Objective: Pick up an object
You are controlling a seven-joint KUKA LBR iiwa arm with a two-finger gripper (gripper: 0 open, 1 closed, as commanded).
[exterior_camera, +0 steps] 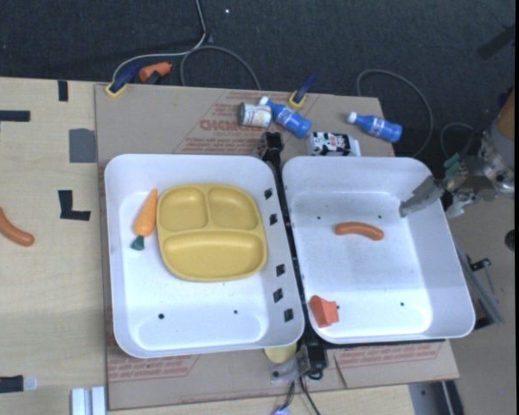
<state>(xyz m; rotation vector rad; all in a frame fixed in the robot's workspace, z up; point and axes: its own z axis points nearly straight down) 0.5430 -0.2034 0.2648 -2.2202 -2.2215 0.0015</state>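
One orange block; two sausages

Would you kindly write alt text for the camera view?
Two white bins sit side by side: the right bin holds a sausage and an orange block, the left bin a yellow divided plate and a carrot.

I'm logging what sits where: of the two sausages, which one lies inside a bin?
The sausage in the right bin, near the gripper. The other sausage lies outside both bins, on the bench far to the left.
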